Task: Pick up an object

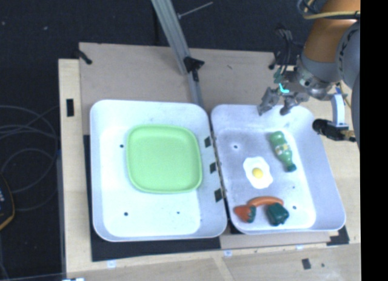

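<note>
The right bin [321, 171] holds a green bottle [282, 150], a fried egg toy [257, 172], an orange-red sausage [259, 203] with a red piece [245, 213] at its left end, and a dark green block [278, 214]. My gripper [276, 103] hangs over the bin's far edge, above and behind the bottle. Its two fingers are spread apart with nothing between them.
The left bin [109, 152] carries a light green square plate [163, 158]. A grey metal pole [173, 31] slants down to the gap between the bins. The arm's orange band [330, 28] sits at the upper right.
</note>
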Robot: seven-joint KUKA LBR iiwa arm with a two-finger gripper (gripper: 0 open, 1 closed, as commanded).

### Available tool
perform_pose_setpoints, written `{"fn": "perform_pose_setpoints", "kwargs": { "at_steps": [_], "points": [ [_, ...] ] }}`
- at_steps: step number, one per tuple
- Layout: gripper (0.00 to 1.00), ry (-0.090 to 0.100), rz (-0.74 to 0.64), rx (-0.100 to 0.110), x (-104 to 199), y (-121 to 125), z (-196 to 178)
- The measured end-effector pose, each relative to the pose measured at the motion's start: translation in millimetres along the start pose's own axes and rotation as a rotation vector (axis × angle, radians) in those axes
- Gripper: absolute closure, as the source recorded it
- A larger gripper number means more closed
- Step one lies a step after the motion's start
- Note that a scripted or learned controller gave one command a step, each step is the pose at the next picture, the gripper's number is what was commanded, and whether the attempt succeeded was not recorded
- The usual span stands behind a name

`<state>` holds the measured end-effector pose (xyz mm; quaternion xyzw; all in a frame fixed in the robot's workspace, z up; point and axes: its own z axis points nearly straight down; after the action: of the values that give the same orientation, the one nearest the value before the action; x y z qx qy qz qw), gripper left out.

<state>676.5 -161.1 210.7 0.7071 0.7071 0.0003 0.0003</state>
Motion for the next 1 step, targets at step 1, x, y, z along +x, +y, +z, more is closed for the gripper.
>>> {"fn": "perform_pose_setpoints", "kwargs": {
  "at_steps": [1],
  "points": [
    [0.0,0.0,0.0,0.0,0.0,0.0,-0.1]
  ]
}}
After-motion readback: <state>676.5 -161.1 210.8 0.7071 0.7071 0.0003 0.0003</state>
